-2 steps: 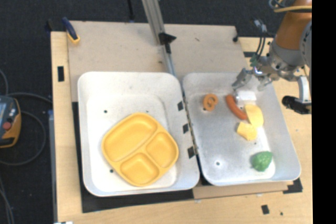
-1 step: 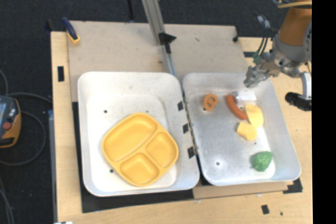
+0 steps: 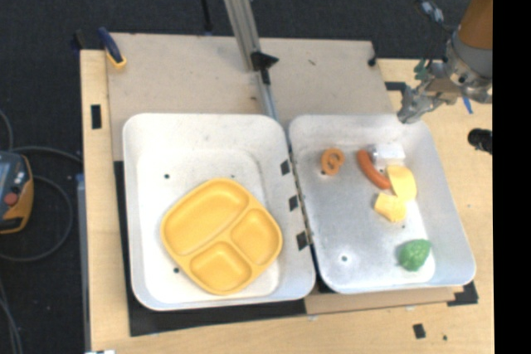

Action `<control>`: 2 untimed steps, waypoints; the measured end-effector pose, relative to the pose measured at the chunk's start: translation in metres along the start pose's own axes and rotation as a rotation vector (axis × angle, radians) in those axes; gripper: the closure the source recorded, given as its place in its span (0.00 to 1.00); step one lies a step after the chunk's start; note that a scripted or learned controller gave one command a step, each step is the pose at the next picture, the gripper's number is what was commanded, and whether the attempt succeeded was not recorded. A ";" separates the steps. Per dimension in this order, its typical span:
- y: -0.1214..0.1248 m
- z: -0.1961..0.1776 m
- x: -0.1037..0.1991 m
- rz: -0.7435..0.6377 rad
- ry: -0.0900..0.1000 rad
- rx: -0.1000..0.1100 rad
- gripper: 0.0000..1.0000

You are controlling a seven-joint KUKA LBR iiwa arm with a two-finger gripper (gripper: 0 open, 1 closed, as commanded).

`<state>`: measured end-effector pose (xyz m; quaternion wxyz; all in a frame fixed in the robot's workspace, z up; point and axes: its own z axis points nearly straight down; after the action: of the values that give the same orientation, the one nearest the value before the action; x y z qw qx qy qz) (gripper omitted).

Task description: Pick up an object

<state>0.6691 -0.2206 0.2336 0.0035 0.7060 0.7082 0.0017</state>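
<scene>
The right bin holds a small orange ring-shaped piece, a red-orange sausage, a small white piece, two yellow blocks and a green broccoli-like lump. My gripper hangs at the bin's far right corner, just above its rim, away from all of these. Nothing shows between its fingers.
The left bin carries a yellow divided plate. A grey metal post rises behind the bins. A yellow-handled tool lies at the bench's far left corner.
</scene>
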 end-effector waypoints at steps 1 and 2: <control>0.001 -0.032 -0.001 -0.002 0.000 0.001 1.00; 0.007 -0.024 0.058 -0.003 0.002 0.007 1.00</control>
<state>0.6753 -0.1621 0.2576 0.0004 0.7049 0.7093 0.0002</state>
